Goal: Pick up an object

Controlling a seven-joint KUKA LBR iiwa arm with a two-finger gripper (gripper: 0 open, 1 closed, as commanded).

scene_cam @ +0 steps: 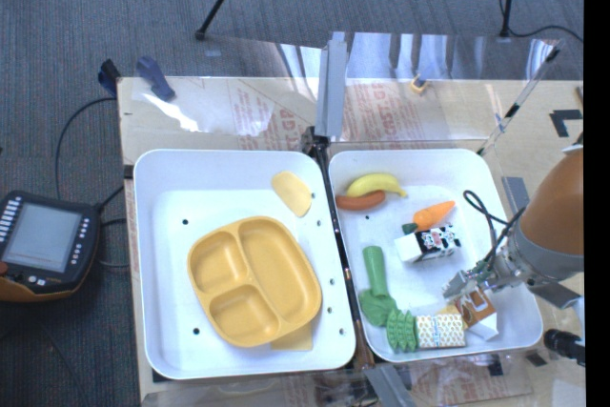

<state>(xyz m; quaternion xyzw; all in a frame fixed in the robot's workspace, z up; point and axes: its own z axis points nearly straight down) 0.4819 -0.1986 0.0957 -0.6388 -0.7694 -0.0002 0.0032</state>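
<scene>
The right bin (481,169) holds a yellow banana (376,183), a reddish sausage (361,200), an orange carrot (435,213), a black-and-white cow-patterned box (429,243), a green toy (376,283), a green-and-white corn cob (426,332) and a small orange-and-white box (477,312). My gripper (470,285) hangs low over the bin's near right part, just above the small orange-and-white box and right of the cow-patterned box. Nothing shows between it and the box.
The left bin (162,205) carries a yellow divided plate (253,279) and a pale yellow piece (293,193). A metal post (331,95) stands behind the bins' shared wall. A black cable (486,214) loops from the arm over the right bin. A teach pendant (43,243) lies far left.
</scene>
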